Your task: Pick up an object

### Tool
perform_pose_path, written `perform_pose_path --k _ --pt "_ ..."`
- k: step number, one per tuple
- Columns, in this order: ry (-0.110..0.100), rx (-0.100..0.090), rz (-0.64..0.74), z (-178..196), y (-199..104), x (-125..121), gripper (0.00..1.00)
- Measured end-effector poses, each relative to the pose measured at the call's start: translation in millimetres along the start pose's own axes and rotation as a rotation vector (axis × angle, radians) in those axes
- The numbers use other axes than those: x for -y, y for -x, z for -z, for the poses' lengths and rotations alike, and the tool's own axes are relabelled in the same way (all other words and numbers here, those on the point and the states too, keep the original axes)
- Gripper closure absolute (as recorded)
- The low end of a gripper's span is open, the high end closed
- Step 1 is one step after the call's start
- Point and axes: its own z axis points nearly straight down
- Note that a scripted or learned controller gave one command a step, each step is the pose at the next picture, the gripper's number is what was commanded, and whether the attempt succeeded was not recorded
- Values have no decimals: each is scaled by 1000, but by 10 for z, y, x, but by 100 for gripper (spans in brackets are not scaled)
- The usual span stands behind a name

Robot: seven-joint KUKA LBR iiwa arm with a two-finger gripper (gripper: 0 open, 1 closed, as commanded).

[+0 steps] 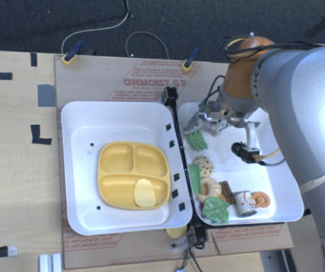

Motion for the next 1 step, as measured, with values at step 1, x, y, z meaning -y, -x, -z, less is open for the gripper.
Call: perform_pose_path --k 1 --pt "1 0 1 1 10 10 0"
